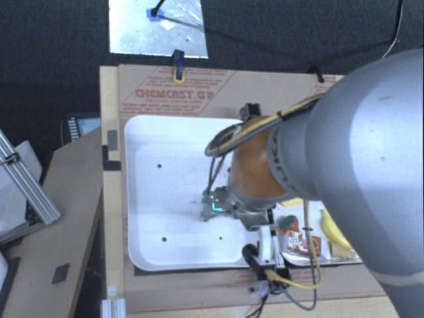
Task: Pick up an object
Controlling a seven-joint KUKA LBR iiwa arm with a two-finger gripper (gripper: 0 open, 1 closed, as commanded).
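Camera view, looking down at a slant: my arm [358, 158] comes in from the right and covers most of the right-hand bin, grey casing large in the foreground, orange band [255, 167] just above the wrist. My gripper [218, 207] hangs below that, over the seam between the two bins, a small green light glowing on its body. Jaw state: cannot tell; the wrist and cable loop [228, 138] mask the working end. Nothing seen held. Left bin [165, 177]: white floor, a few dark dots, no pickable item that I can make out. Right bin [311, 260], mostly under me: a banana [333, 232] lies near the front right, yellow, curved, partly cut off by my arm; just beside it to the left a printed packet [295, 238] with red and white markings, exact kind unclear. A yellow cable [291, 280] trails over the front rim. Beyond the bins, brown cardboard [175, 91] with red lettering and a yellow clamp [178, 75]; a shiny metal sheet [157, 18] further back. Judgement: I am between targets, poised at the divider, grasp not yet made. To do this well, I should commit to the right bin, pick the banana or the packet, centre over its middle, align the jaws across the narrow width, and descend straight. Risk: the two items sit close, so a skewed approach could nudge one and catch neither.
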